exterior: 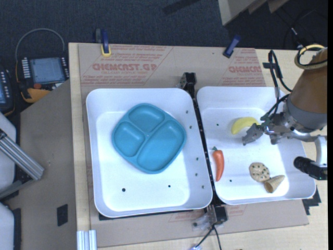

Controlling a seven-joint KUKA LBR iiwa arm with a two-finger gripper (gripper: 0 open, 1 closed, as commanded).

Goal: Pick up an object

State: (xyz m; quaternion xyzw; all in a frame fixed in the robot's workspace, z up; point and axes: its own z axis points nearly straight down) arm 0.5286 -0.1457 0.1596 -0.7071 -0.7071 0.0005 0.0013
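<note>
The right bin (229,100) holds a yellow banana-shaped piece (242,124), a red chili pepper (218,163), a speckled cookie (258,171) and a tan cone-shaped piece (274,183). My gripper (261,135) hangs over the right bin, just right of and below the yellow piece. It is open, with nothing between its fingers. The cookie and the cone lie below it, toward the bin's front edge, and the pepper lies by the bin's left wall.
A blue divided plate (149,137) sits in the middle of the left bin (104,191). A black divider (200,134) runs between the bins. Cables (274,74) hang near the arm at the right.
</note>
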